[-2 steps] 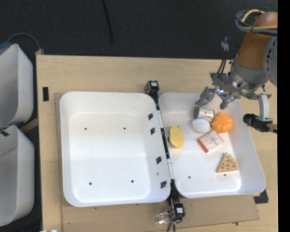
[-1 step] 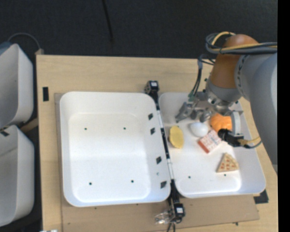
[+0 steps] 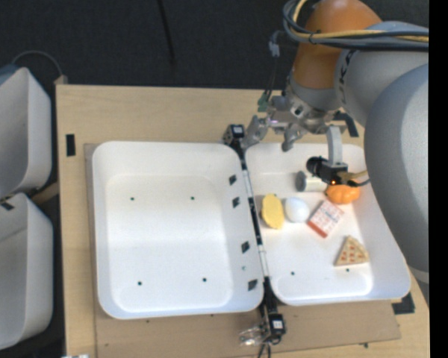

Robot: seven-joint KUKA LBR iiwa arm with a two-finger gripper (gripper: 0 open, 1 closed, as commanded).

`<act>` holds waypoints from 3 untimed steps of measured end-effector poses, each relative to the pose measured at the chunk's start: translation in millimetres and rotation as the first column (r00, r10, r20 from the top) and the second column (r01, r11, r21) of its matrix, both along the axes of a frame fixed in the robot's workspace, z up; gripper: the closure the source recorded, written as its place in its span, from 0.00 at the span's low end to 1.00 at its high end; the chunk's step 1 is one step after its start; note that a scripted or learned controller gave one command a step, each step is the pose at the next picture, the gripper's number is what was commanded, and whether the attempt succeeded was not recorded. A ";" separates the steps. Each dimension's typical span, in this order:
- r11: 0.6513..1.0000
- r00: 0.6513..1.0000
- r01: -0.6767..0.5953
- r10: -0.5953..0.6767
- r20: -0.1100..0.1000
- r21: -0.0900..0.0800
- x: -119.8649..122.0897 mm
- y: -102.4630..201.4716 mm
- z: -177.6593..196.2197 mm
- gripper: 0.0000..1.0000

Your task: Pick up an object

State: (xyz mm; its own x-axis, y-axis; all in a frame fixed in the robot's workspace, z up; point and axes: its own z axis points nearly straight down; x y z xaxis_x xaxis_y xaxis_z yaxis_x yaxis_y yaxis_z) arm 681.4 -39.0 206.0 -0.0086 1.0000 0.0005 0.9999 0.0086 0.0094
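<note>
Five small things lie in the right bin [image 3: 308, 278], all in its back and middle part. A yellow oval piece [image 3: 272, 211] sits just beside the wall where the two bins meet. A white rounded thing, like an egg [image 3: 296, 209], lies next to it, touching or nearly so. Right of that is a small red and white box [image 3: 325, 218], tilted on a corner. An orange lump [image 3: 343, 193] lies just behind the box, close to it. A tan wedge with red dots, like a pizza slice [image 3: 351, 252], lies apart from the rest, nearer the front right.

The grey arm [image 3: 392, 88] comes in from the right and bends down, its orange band [image 3: 330, 43] above the wrist. The claw [image 3: 275, 134] hangs over the back left corner of the right bin, behind the yellow oval piece and the egg and not touching any of the five things. Its metal parts are blurred, so whether it is wide or narrow cannot be told; nothing shows in its grip.

The front of the right bin is open white floor from the slice to the dividing wall. The left bin [image 3: 164, 230] shows plain white floor from wall to wall. Both bins rest on the pale wooden desk [image 3: 172, 110], which shows as a strip behind them and down the left side.
</note>
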 end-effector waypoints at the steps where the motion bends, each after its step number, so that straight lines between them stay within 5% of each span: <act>1: 1.000 1.000 0.004 -0.004 -0.012 0.001 -74.5 44.7 8.1 0.00; 2: 1.000 1.000 0.006 -0.006 -0.005 -0.002 -7.7 32.8 8.3 0.00; 3: 1.000 1.000 0.010 -0.010 -0.021 0.001 -140.6 50.5 -7.3 0.00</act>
